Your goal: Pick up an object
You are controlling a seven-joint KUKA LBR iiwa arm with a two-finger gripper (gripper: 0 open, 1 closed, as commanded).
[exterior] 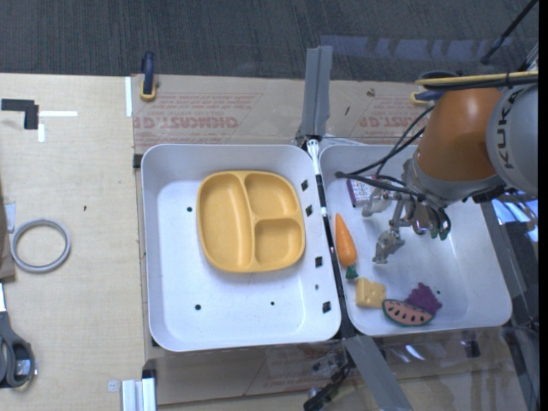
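My arm point(467, 139) reaches over the right bin point(479, 311). In the left bin point(163, 255) lies a yellow divided plate point(251, 221). My claw point(390, 245) hangs apart, holding nothing. Just left of it the carrot point(344, 241) lies lengthwise, leafy end nearer. Nearby: watermelon slice point(408, 312), purple grapes point(423, 297), cheese wedge point(370, 293).

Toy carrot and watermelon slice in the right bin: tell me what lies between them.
In the camera view, a yellow cheese wedge sits between the toy carrot and the watermelon slice.
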